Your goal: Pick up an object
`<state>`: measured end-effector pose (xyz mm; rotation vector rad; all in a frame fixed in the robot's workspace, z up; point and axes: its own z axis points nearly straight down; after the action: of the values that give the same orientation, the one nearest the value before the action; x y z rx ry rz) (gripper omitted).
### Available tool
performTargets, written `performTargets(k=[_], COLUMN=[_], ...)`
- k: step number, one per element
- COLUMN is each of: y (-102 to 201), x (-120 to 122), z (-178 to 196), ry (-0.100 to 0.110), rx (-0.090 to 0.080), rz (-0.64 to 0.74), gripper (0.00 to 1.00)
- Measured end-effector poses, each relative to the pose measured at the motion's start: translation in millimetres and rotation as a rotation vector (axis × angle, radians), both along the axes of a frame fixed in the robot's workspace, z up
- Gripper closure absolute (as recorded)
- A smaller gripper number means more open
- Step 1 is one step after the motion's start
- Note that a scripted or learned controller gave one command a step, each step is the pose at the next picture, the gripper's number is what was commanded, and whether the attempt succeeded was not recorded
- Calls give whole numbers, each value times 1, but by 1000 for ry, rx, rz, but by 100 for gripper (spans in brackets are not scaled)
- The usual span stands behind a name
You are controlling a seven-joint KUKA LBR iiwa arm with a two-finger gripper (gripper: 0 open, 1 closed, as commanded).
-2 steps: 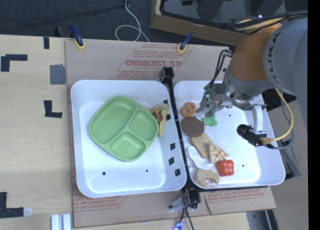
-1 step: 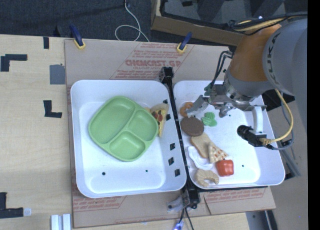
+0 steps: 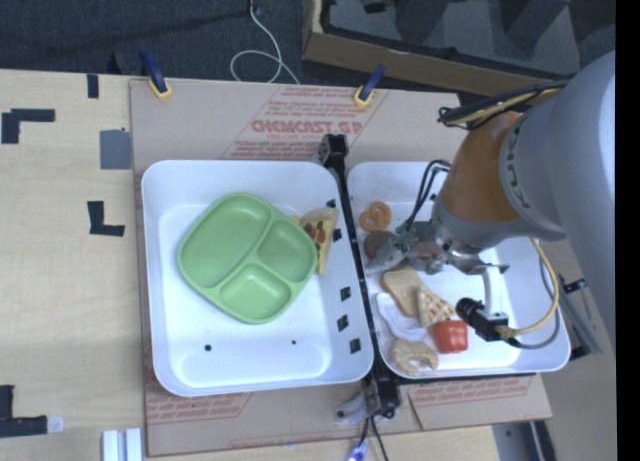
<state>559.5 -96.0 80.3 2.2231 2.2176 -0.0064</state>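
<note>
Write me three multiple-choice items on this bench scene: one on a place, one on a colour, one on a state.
1. Where does the divided plate lie?
A. left bin
B. right bin
C. on the cardboard

2. What colour is the plate?
A. red
B. green
C. blue

3. How does the plate lie?
A. flipped over
B. standing on edge
C. flat, compartments up

Answers:
1 A, it rests on the left bin floor.
2 B, it is light green.
3 C, its three compartments face the camera.

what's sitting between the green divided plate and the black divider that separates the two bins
In the camera view, a pizza-slice toy lies there, against the green three-compartment plastic plate's right edge, left of the black divider strip.
</note>
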Motion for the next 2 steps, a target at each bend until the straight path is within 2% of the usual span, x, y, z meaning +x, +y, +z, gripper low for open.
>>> performTargets(k=[1, 2], y=[2, 2], x=[2, 1], z=[15, 14], ry=[-1, -1], rx=[3, 3], rz=[3, 3], gripper=[100, 0])
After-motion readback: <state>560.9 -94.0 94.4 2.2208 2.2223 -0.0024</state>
